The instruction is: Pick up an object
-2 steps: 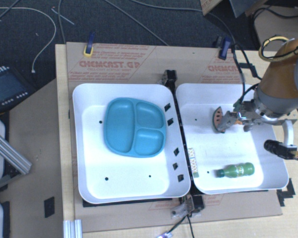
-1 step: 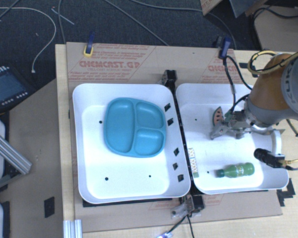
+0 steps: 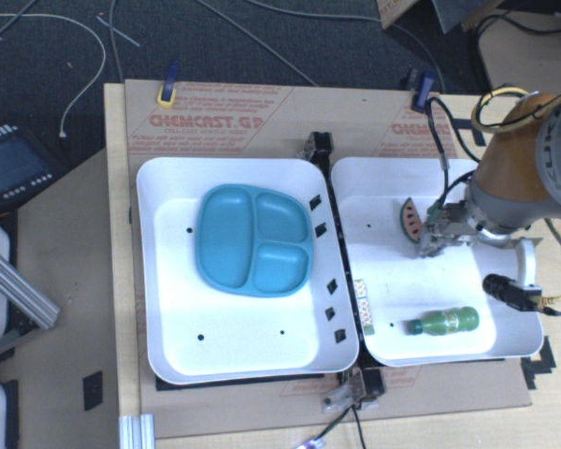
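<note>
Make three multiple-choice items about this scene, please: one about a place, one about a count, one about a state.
1. Where does the green bottle lie?
A. In the left bin, on the plate
B. In the right bin, near its front edge
C. On the bench, outside both bins

2. How many compartments does the blue plate have?
A. Three
B. Five
C. One

3. How does the green bottle rest?
A. Standing upright
B. Lying on its side
C. Lifted in the air by the arm

Answers:
1. B, because the bottle is on the floor of the right bin, close to its near rim.
2. A, because ridges split the plate into one long section and two smaller ones.
3. B, because its long body runs flat across the bin floor, apart from the gripper.
</note>
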### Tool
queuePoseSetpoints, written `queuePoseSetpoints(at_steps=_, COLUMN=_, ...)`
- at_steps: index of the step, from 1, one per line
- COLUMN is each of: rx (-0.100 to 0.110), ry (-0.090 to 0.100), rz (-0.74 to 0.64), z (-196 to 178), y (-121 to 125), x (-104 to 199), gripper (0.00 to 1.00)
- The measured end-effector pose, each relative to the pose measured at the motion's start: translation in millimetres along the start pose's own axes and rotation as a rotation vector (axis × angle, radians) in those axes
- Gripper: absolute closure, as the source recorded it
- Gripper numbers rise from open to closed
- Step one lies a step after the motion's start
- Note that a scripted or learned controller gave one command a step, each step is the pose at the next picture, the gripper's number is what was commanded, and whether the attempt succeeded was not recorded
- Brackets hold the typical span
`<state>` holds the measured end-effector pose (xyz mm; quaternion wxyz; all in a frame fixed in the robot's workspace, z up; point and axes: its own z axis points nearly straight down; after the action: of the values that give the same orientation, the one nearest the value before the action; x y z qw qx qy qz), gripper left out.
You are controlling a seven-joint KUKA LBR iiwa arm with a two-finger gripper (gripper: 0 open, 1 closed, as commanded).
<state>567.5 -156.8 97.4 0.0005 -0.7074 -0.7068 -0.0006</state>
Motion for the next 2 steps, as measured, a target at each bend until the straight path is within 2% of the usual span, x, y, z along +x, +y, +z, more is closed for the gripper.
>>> queuePoseSetpoints(at_steps=1, rx=-0.006, ry=-0.004, rz=0.0, z=-57.8, y=-1.3, x=-10.1, gripper=1.0)
queuePoseSetpoints(at_steps=2, rx=-0.009, ry=-0.004, rz=-0.002, z=-122.0, y=3.5, x=-6.3, gripper=1.0)
